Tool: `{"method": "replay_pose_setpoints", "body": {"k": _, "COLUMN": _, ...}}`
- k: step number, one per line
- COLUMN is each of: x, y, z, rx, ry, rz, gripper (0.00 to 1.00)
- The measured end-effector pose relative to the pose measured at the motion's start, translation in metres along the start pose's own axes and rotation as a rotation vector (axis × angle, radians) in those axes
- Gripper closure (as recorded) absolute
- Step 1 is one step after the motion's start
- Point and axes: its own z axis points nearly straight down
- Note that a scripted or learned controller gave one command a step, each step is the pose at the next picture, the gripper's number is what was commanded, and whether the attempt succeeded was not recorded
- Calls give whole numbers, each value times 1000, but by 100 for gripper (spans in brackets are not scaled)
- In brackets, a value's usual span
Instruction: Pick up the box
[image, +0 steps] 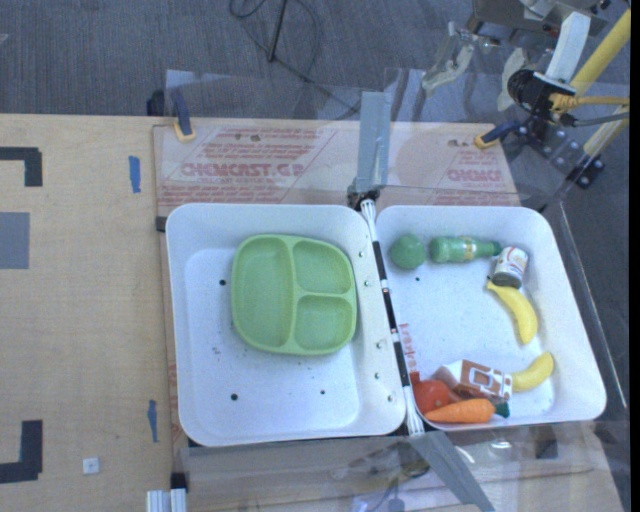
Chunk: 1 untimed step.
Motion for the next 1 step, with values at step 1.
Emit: {"method": "replay_pose_setpoints", "body": {"k": 1, "x": 2, "y": 0, "z": -11, "rx": -5, "ry": -2, "rz": -4, "gripper": 100}}
